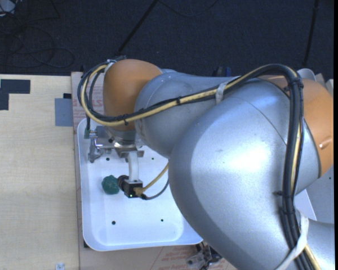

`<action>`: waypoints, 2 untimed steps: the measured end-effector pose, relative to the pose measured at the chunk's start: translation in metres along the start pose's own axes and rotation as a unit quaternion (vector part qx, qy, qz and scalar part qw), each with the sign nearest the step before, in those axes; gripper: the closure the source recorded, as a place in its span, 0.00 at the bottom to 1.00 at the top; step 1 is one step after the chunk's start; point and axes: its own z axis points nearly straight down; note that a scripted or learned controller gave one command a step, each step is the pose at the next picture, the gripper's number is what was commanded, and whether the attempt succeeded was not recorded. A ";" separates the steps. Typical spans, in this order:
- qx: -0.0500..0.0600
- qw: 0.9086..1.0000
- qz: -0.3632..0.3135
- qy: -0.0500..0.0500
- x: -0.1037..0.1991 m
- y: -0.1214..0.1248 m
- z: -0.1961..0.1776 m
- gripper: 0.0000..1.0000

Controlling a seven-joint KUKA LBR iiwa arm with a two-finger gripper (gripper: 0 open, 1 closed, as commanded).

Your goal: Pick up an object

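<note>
A small dark green lump (110, 184) lies on the floor of the left white bin (129, 235), near its left wall. My gripper (108, 148) hangs over the bin's far left part, just beyond the green lump and apart from it. The orange wrist band and grey arm cover the gripper from above. Nothing shows between the gripper and the bin floor.
The arm's large grey body covers the right half of the view, including the other bin. To the left of the bin lies the pale wooden bench top (28, 179) with dark grey patches at its far edge. The bin's near floor is bare white.
</note>
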 end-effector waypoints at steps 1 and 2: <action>0.005 1.000 0.001 -0.001 0.006 -0.084 0.014 0.00; -0.004 1.000 0.001 0.001 -0.004 -0.033 -0.094 0.00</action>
